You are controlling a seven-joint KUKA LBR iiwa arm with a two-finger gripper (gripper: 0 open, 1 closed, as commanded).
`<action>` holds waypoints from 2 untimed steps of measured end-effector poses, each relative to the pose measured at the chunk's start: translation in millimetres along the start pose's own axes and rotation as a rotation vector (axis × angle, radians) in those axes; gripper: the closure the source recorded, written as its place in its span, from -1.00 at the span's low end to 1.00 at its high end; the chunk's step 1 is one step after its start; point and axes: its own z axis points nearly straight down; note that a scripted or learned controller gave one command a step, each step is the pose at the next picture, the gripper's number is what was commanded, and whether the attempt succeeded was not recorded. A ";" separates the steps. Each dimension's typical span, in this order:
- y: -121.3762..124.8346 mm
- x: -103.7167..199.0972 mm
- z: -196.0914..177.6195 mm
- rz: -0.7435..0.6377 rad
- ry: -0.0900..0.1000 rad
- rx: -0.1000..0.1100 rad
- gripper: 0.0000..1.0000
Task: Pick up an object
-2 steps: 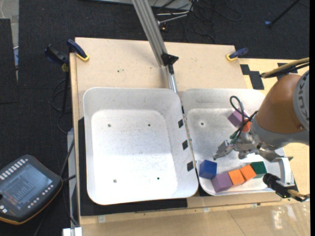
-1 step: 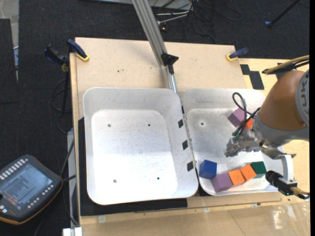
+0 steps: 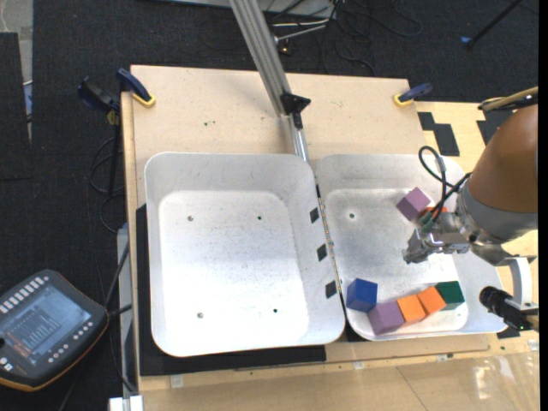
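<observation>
Several small blocks lie in the right bin [image 3: 360, 191]. A light purple block [image 3: 414, 202] sits near the bin's far right side. Along the near edge a blue block [image 3: 361, 294], a purple block [image 3: 385, 317], an orange block [image 3: 412, 306] and a green block [image 3: 449, 294] form a row. My gripper [image 3: 419, 250] hangs low over the bin floor, just in front of the light purple block and above the row. The arm's orange band and grey wrist [image 3: 505, 187] reach in from the right and hide the bin's right rim.
The left bin [image 3: 154, 229] adjoins the right one, with black clips along the shared edge. A slanted metal pole [image 3: 261, 45] crosses the bench's far side. Clamps sit at the far corners. A teach pendant [image 3: 43, 324] lies at lower left.
</observation>
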 end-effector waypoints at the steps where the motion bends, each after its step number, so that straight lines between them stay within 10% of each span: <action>1: -4.8 5.8 -48.3 -0.002 0.000 -0.001 1.00; 2: -3.2 5.7 -75.0 -0.002 0.000 0.001 1.00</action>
